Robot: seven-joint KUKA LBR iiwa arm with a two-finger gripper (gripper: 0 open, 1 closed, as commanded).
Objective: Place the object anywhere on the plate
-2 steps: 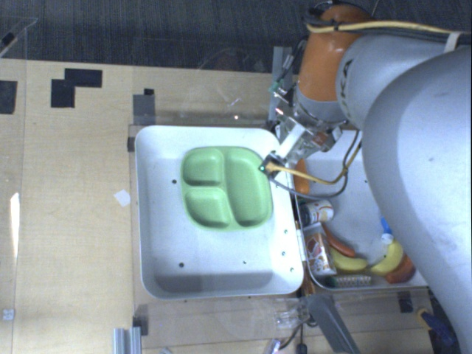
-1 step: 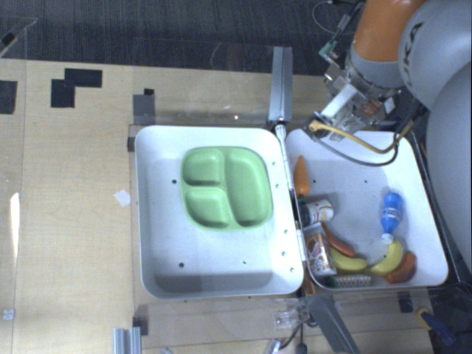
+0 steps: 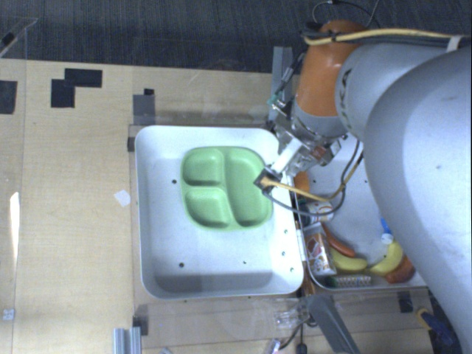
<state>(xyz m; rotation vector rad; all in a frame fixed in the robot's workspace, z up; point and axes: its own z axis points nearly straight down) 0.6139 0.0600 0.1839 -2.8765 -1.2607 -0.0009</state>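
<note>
A light green plate (image 3: 221,186) with three compartments lies in the left white bin (image 3: 158,220), toward its back right. My gripper (image 3: 298,169) hangs over the divide between the two bins, just off the plate's right edge. A small orange-brown thing (image 3: 302,181) shows right beneath the gripper; whether it is held is not visible.
The right bin (image 3: 352,198) is mostly covered by the arm. At its front lie a yellow banana (image 3: 369,262), a red-orange piece (image 3: 398,273) and a printed packet (image 3: 318,253). Black marks sit on the wooden bench at the far left.
</note>
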